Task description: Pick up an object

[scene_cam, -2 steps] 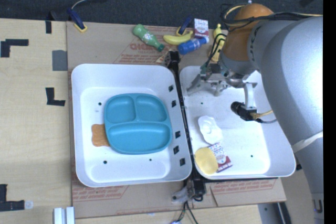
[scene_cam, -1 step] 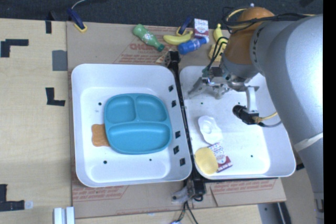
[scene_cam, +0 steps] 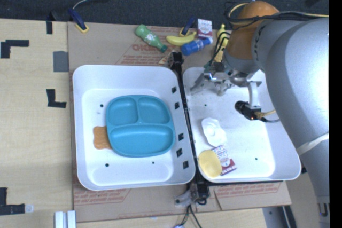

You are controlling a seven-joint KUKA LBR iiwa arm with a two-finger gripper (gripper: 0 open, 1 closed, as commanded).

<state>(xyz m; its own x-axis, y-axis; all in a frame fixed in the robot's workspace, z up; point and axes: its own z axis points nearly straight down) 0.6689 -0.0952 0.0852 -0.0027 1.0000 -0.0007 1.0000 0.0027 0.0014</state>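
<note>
Finding the gripper [scene_cam: 216, 81] hanging over the upper left corner of the right bin [scene_cam: 278, 160], close to the divider between the two bins. Not managing to tell whether it is apart or together, since the metal parts are blurring into the wrist above them, and seeing nothing clamped there. Looking outward and down the frame: meeting bare white floor first, then the white crumpled object [scene_cam: 212, 131] lying below the gripper and a touch left, near but not touching. Judging this the closest candidate, with its longer side running roughly up and down the frame, so a descent is probably calling for a shift toward the bottom edge first. Going further down, spotting the yellow round item [scene_cam: 209, 163] at the bin's lower left, with a red and white packet [scene_cam: 226, 160] lying just beside it on the right, apparently touching. Moving across the divider, noting the blue divided plate [scene_cam: 140, 125] sitting in the middle of the left bin [scene_cam: 85, 83] with an orange piece [scene_cam: 99, 138] poking out at its left edge, all well apart from the gripper and less likely targets. Risking a grab at bare floor if dropping straight down from here.
</note>
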